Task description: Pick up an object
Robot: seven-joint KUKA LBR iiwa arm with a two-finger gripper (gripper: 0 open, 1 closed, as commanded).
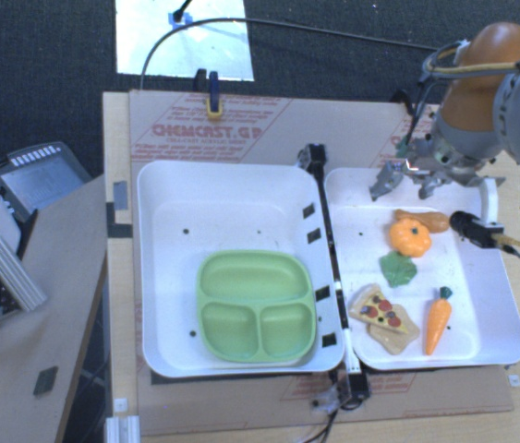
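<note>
Nearest: flat pizza slice (385, 317) and tapered carrot (436, 320), tip toward camera, in right bin (500, 289), beside round orange pumpkin (409, 237). Pincer (407, 182) spread wide, holding nothing, above bin's far rim.

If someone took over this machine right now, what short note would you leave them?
Gripper: open, holding nothing, above the far edge of the right bin.
In that bin: a small orange pumpkin, a green leafy piece, a pizza slice, a carrot, and an orange-brown piece behind the pumpkin.
Left bin: a green divided plate.
Done: nothing lifted.
Left: pick up one object; the pumpkin looks nearest.
</note>
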